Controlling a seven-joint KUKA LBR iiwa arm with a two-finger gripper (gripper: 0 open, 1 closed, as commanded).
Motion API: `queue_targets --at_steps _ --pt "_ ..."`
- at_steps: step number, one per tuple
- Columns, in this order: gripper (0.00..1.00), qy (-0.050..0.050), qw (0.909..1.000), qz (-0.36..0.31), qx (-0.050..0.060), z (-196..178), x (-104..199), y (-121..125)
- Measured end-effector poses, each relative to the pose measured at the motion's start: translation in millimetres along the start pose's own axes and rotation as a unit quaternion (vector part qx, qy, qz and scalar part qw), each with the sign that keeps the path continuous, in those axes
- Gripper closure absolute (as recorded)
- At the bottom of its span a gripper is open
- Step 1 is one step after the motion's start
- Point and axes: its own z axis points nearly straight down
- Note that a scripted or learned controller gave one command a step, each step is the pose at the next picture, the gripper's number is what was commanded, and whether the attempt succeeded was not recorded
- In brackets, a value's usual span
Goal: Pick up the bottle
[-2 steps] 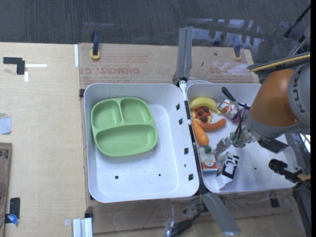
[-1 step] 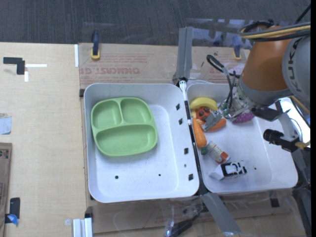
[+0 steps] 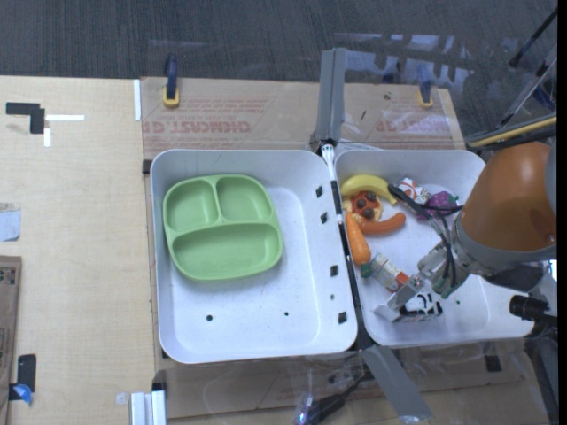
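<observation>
The bottle (image 3: 384,270) is small and clear with an orange cap. It lies on its side in the right bin (image 3: 469,321), just right of an orange carrot (image 3: 357,241). My gripper (image 3: 408,296) is low in that bin, right beside the bottle's capped end and slightly in front of it. Whether it touches the bottle is unclear. A small black-and-white object (image 3: 427,306) lies right under the gripper. The arm's orange band (image 3: 514,197) hides part of the bin's right side.
At the back of the right bin lie a banana (image 3: 366,185), a pizza-slice toy (image 3: 364,204), an orange sausage (image 3: 384,225) and a purple toy (image 3: 438,202). The left bin (image 3: 266,326) holds a green divided plate (image 3: 222,226).
</observation>
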Motion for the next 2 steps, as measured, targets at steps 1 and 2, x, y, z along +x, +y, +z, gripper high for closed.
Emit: queue_targets --at_steps 1,2 --pt "0.00 -0.001 0.9994 -0.035 -0.001 -36 -36 -19" --pt "0.00 -0.004 0.9978 -0.065 -0.003 26 -59 62"
